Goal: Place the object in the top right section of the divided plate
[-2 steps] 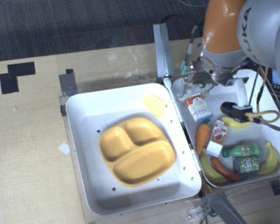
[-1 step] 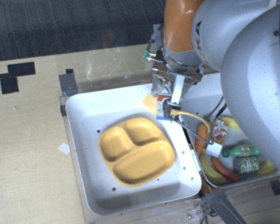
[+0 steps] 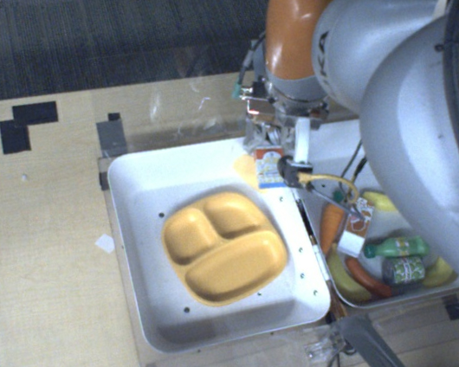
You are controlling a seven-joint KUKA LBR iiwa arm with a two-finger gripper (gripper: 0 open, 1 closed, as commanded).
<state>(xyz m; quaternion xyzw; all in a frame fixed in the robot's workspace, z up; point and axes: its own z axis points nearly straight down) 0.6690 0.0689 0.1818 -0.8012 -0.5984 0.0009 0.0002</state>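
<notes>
A yellow divided plate (image 3: pixel 175 258) lies in the left white bin (image 3: pixel 143 264), with two small sections at the back and one large section in front. Its top right section (image 3: pixel 236 212) holds nothing. My gripper (image 3: pixel 275 154) hangs over the bin's back right corner, just beyond the plate's right rim. It is shut on a small carton (image 3: pixel 269 169) with a red, white and blue label, which hangs below the fingers above the bin floor.
The right bin (image 3: pixel 340 289) holds a carrot (image 3: pixel 332 226), bananas (image 3: pixel 381 200), a green bottle (image 3: pixel 396 247), a red pepper-like piece (image 3: pixel 366 277) and a small tagged item (image 3: pixel 360 218). The big grey arm covers most of that bin.
</notes>
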